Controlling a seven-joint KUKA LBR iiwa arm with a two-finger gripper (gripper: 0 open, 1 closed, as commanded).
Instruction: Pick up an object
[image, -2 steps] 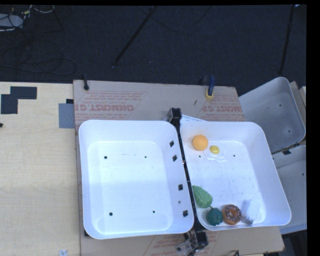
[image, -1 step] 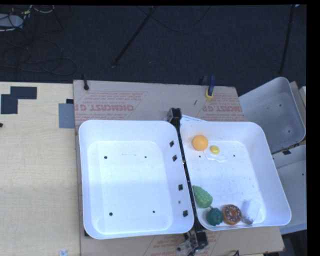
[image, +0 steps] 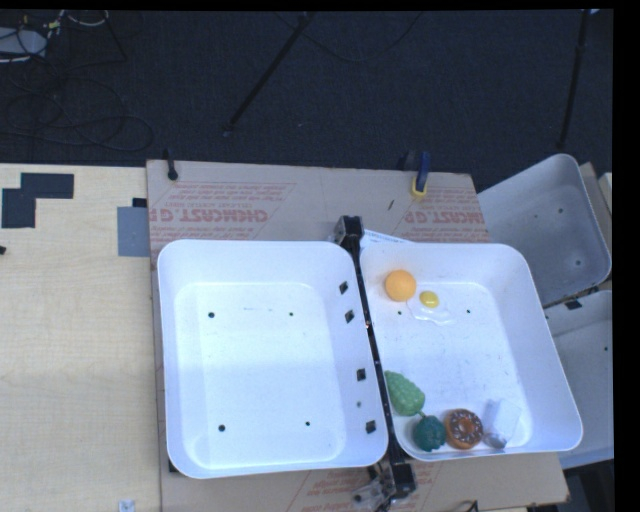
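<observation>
From above, the right shallow white plastic bin held a round orange ball beside a small yellow piece near its far edge. A light green lump, dark teal ball, brown sprinkled doughnut and pale white block clustered along the near edge.

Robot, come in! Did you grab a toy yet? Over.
Nothing picked yet. Orange ball, small yellow piece, green toy, teal ball, donut all lying in right bin. Nothing covering them.
</observation>
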